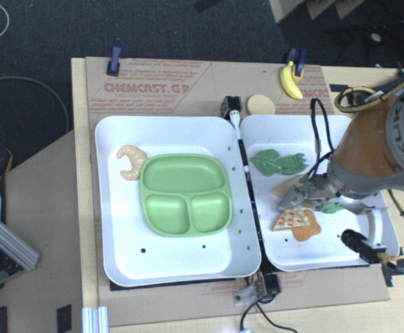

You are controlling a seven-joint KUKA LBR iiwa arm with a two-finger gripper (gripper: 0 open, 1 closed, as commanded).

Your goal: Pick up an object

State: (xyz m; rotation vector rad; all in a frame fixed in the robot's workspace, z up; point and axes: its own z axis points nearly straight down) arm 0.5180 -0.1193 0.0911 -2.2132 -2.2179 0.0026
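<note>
Camera view, looking down at a slant: in the right shallow white bin point(285, 259) lie several small toy foods, and the gripper point(293, 197) is down among them, its grey metal tips low over the bin floor near the bin's middle. Whether it is released or clenched cannot be told, since the tips are small and blurred against the items beneath. Just below the gripper lies a tan triangular waffle-patterned piece point(290, 219), touching or overlapping an orange-brown rounded piece point(308, 228) to its right. Above the gripper lies a dark green leafy lettuce-like piece point(276, 161), near the bin's top left part, and a pale tan flat piece point(285, 187) sits between the leaf and the gripper. A small bright green bit point(331, 208) shows just right of the gripper, partly under the arm. The grey arm with its orange band point(368, 144) comes in from the right and covers the bin's right part. The left shallow white bin point(111, 186) holds a light green plastic plate with three compartments point(186, 193) near its middle, and a pale tan croissant-shaped toy point(132, 161) lies just beside the plate's upper left corner. On the brown cardboard-covered desk point(153, 82) behind the bins, a yellow toy banana point(291, 82) rests near a blue clamp, with a round beige disc point(260, 105) close to the right bin's top rim.
</note>
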